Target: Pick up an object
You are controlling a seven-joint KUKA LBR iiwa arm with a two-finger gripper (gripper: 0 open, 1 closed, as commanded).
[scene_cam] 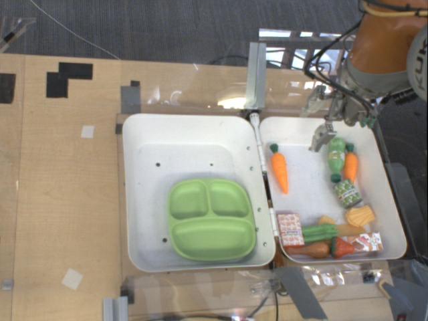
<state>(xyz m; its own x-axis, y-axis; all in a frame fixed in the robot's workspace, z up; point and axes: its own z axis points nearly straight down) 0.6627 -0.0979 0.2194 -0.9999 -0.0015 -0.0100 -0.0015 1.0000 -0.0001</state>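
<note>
My gripper [332,130] hangs over the back of the right bin [304,179], under the orange-banded wrist. Just below it lies a green bottle-shaped toy [336,159], with a small orange carrot [350,166] against its right side. A larger carrot [279,168] lies alone to the left, near the bin's dividing wall. Nothing is visibly held.
A green-and-white packet [348,193], a yellow piece [360,215], a red-and-white box [290,229], a green vegetable [319,232] and other toy foods crowd the right bin's front. The left bin [144,179] holds a green divided plate [211,218]. A metal post [257,72] stands behind the bins.
</note>
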